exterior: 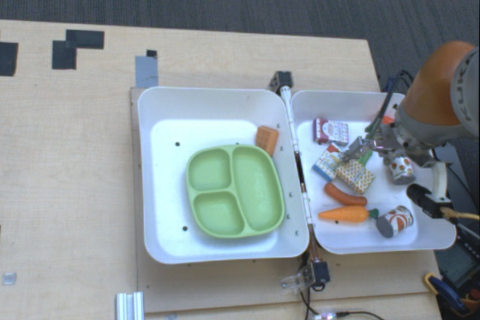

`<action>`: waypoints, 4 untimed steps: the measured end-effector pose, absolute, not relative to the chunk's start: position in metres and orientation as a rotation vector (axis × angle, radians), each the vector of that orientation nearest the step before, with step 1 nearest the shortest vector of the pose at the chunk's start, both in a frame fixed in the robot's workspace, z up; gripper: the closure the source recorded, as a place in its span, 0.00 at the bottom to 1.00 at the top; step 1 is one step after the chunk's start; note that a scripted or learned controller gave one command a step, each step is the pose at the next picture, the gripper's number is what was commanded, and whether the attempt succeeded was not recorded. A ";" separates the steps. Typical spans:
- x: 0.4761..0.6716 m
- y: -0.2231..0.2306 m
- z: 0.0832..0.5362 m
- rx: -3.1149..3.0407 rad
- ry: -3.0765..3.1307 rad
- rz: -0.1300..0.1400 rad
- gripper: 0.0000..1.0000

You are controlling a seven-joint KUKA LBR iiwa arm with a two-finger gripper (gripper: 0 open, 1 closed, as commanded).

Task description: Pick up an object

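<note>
Although the gripper (pixel 360 152) is seen low over the right bin (pixel 427 240), whether its fingers are spread or closed cannot be told. Just below it a small patterned box (pixel 354 176) lies tilted; it is judged light, stiff and flat-sided, best pinched across its narrow faces. Further down, a reddish sausage (pixel 344 195) and an orange carrot (pixel 345 215) look smooth, rounded and likely slippery. Far to the left, a glossy green divided plate (pixel 235 191) rests in the other bin (pixel 161 161).
</note>
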State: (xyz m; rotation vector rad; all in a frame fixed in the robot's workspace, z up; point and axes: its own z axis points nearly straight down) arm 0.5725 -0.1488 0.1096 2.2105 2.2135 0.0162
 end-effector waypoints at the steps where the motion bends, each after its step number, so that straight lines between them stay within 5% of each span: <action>1: 0.573 -0.148 0.120 2.209 2.215 0.019 1.00; 2: 0.573 -0.148 0.120 2.209 2.216 0.018 0.00; 3: 0.566 -0.117 0.090 2.209 2.213 0.013 0.00; 4: 0.569 -0.115 0.103 2.206 2.214 0.024 1.00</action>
